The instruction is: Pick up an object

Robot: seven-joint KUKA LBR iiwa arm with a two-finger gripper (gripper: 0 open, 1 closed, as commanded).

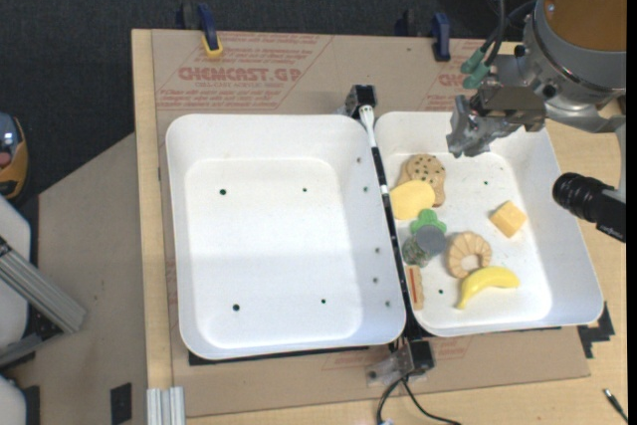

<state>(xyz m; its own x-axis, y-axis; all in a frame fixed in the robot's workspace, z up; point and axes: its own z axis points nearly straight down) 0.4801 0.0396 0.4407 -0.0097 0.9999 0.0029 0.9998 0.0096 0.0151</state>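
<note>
Gripper: (466, 140) hovering over the right bin's (567, 214) far end; I can't tell its state.
Objects: cookie (425, 168), yellow disc (410, 200), cheese (508, 219), banana (487, 283) and a ring pastry (468, 254), all in that bin.
Advice: take the cheese, which sits apart; come straight down.
</note>
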